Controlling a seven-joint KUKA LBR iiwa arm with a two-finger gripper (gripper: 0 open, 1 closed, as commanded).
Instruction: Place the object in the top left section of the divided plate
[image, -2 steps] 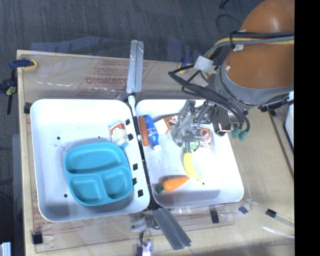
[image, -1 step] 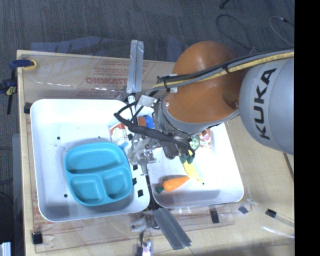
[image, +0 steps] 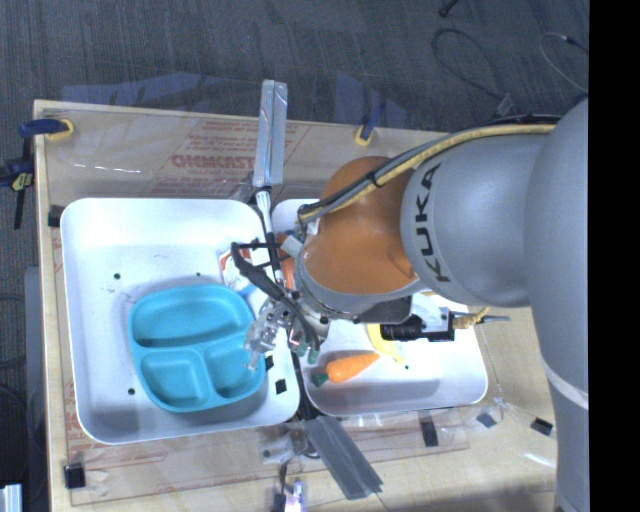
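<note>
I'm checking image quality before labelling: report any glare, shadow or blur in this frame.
Camera view: bright glare washes out the right bin beside the carrot; the arm shades the left bin near the blue divided plate; the gripper looks slightly soft.

A blue divided plate (image: 190, 345) was seen lying flat in the left bin, one wide section on its far side and two smaller ones nearer. An orange carrot (image: 345, 368) with a green tip lay in the right bin.
</note>
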